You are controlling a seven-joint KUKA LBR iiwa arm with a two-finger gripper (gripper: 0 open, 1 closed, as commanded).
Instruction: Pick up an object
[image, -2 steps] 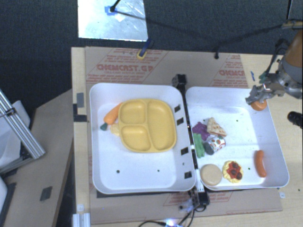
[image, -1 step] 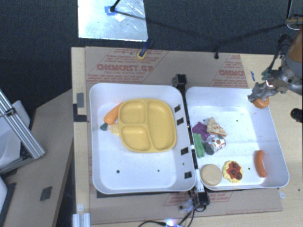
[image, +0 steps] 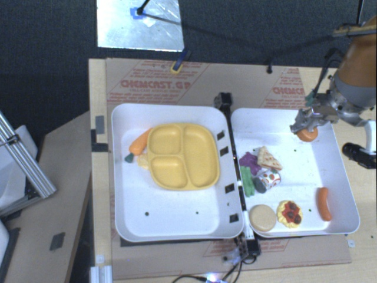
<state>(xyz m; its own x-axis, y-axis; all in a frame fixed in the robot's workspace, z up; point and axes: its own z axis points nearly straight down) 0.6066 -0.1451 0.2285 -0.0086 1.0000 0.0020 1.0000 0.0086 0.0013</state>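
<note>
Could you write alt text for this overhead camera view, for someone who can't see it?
A grey and orange robot arm reaches in from the right, its gripper low over a small orange object in the right white bin, which also holds toy foods including a sausage. The left bin holds a yellow divided plate and a carrot.

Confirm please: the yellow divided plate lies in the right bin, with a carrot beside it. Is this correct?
Not quite. The camera view shows the yellow divided plate in the left bin, not the right one. The carrot is beside it, as you say.
</note>
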